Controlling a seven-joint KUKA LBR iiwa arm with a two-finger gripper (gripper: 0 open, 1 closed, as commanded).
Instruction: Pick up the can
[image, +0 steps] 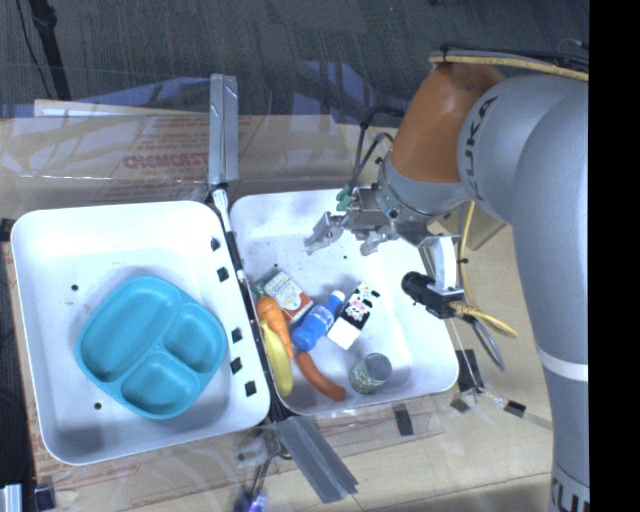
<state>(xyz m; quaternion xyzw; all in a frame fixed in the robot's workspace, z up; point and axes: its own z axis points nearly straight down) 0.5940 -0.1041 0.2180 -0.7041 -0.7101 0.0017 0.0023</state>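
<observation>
The can (370, 373) is small and silvery with a greenish label. It stands in the right bin (290, 215), close to the near right corner. My gripper (345, 237) hangs over the far half of that bin, well above and behind the can. Its grey fingers (322, 233) are spread, with nothing between them.
The right bin also holds a blue bottle (313, 325), a banana (279, 361), an orange carrot (272, 320), a sausage-like piece (320, 377), a small carton (284, 292) and a black-and-white box (355, 312). The left bin (50, 240) holds a blue divided plate (152, 345).
</observation>
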